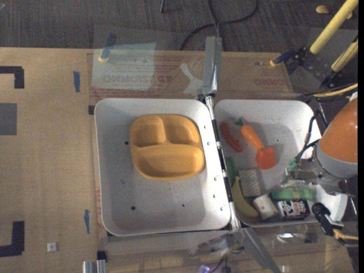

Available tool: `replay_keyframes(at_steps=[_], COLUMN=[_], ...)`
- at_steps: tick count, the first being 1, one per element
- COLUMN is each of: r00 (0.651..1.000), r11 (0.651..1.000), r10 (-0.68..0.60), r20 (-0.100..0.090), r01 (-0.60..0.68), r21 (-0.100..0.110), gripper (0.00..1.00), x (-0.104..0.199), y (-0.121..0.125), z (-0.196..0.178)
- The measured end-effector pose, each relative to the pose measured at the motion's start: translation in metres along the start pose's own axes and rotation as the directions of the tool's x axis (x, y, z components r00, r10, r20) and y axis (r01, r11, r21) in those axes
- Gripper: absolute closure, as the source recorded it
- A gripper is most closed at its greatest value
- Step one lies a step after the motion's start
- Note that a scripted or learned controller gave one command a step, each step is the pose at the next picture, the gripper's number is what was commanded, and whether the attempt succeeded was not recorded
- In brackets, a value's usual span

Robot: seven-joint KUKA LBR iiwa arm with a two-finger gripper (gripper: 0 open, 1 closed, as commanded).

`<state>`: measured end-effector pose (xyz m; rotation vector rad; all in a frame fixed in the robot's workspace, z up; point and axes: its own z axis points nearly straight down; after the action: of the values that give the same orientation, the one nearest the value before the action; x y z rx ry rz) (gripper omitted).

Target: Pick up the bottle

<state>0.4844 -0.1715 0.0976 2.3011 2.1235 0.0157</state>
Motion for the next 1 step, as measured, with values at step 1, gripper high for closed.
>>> replay_keyframes(at_steps=[1], r00=[0.987], r11=[0.986], r10=[-0.164], r20=[-0.002], r01=[0.164], r21=[0.016], gripper=[1.0], x=[0.035], y=[0.0132], z=[-0.1588])
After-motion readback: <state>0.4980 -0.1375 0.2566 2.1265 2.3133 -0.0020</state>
